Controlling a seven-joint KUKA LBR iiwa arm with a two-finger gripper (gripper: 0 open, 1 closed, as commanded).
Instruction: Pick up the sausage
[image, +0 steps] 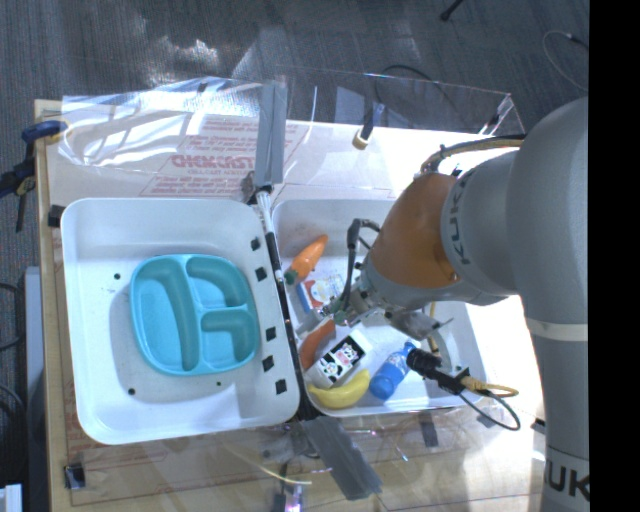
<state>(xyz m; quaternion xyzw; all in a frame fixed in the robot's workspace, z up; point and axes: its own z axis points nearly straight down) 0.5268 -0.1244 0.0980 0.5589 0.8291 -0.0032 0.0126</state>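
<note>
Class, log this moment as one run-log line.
arm: over right bin | sausage: in right bin, not lifted | blue tray: left bin

glossy plastic tray (160, 330); smooth white bins (85, 300)

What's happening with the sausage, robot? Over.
Tool low in the right bin, over the sausage. Sausage not seen lifted. Carrot, cow-print carton, banana, blue bottle crowd it.

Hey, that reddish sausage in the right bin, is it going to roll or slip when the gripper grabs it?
The sausage looks rounded and smooth, so it may roll or slip. It lies wedged between the bin wall and the black-and-white carton, which probably limits rolling but crowds the fingers. It looks like a light toy, probably easy to lift.
</note>
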